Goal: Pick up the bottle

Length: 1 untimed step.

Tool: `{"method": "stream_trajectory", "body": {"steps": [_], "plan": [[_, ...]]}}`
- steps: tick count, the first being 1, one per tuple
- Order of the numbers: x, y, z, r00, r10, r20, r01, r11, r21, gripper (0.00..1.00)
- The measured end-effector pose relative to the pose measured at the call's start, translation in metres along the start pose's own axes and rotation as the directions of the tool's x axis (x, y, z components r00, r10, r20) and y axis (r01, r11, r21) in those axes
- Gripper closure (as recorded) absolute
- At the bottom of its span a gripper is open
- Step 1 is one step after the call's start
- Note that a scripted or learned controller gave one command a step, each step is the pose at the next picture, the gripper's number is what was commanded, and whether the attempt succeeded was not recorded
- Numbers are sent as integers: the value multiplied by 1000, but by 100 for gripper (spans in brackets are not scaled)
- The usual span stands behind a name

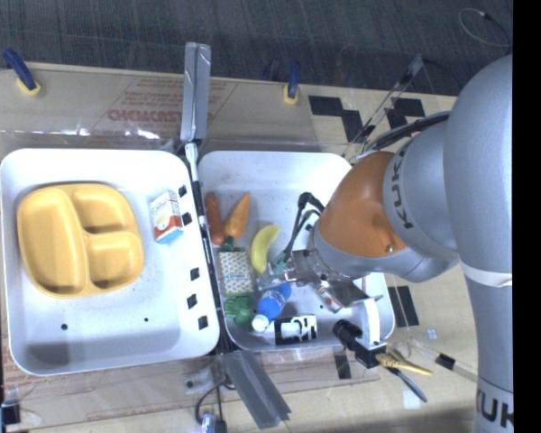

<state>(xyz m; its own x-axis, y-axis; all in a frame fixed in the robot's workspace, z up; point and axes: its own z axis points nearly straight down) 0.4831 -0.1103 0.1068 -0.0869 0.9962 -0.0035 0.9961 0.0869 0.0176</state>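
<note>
Right bin: bottle beside gripper.

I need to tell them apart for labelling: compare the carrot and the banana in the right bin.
The carrot is orange and tapers to a point; the banana is yellow and gently curved. The carrot lies nearer the divider between the bins, next to a reddish sausage-like item; the banana lies nearer the gripper. Both are elongated, lie slanted the same way, and rest in the right bin.

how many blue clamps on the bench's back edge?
2: one blue clamp at the far left corner, another blue clamp near the middle, behind the right bin. The arm may hide more.
</note>
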Motion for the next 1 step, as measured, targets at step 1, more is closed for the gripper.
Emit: {"method": "stream_trajectory", "body": {"steps": [1], "plan": [[52,0,-114,991,130,-3,-130,991,20,100]]}}
